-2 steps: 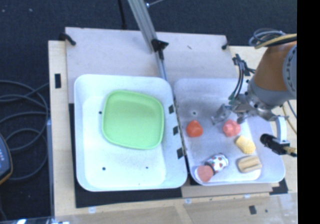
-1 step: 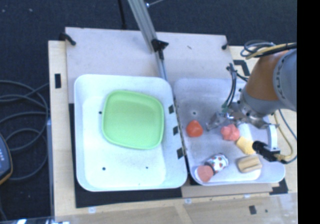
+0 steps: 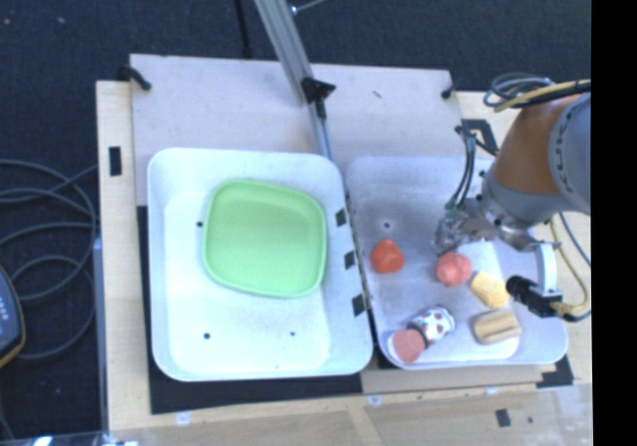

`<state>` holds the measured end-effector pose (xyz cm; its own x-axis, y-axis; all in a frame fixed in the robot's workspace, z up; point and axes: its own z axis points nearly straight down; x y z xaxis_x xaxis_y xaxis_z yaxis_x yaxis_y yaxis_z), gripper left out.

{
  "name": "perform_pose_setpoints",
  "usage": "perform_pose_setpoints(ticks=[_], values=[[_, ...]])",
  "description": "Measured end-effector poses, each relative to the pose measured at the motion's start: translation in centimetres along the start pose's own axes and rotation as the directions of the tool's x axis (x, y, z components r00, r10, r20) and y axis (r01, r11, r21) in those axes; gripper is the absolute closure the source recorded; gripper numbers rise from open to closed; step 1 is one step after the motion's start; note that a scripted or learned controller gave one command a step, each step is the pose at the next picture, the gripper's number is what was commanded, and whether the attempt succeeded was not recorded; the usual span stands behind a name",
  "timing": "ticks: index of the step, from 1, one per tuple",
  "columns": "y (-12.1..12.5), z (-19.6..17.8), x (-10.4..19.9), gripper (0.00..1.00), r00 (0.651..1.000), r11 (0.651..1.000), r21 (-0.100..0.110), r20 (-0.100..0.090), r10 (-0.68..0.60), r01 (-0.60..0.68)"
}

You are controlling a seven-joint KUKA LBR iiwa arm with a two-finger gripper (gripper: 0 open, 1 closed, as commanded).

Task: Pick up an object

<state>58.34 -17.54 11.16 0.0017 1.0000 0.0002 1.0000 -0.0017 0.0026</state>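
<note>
The right bin holds several small objects: an orange-red ball, a pink-red ball, a yellow piece, a tan block, a red-and-white patterned item and a pink-red disc. My gripper hangs low over the bin, just above the pink-red ball and close to it. The arm comes in from the right. Nothing shows between the fingers.
The left bin carries a light green square plate. A metal pole slants down to the bins' shared back edge. Cables trail off the arm's wrist at the right, and more cables lie left of the bench.
</note>
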Motion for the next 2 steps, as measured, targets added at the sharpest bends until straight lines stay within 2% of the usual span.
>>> perform_pose_setpoints(ticks=[1, 2], values=[[0.8, -6.0, 0.4, 1.0, 1.0, 1.0, -0.003, 0.001, -0.002, 0.002], [0.3, -10.9, -0.5, 1.0, 1.0, 1.0, -0.003, 0.001, -0.001, 0.001]])
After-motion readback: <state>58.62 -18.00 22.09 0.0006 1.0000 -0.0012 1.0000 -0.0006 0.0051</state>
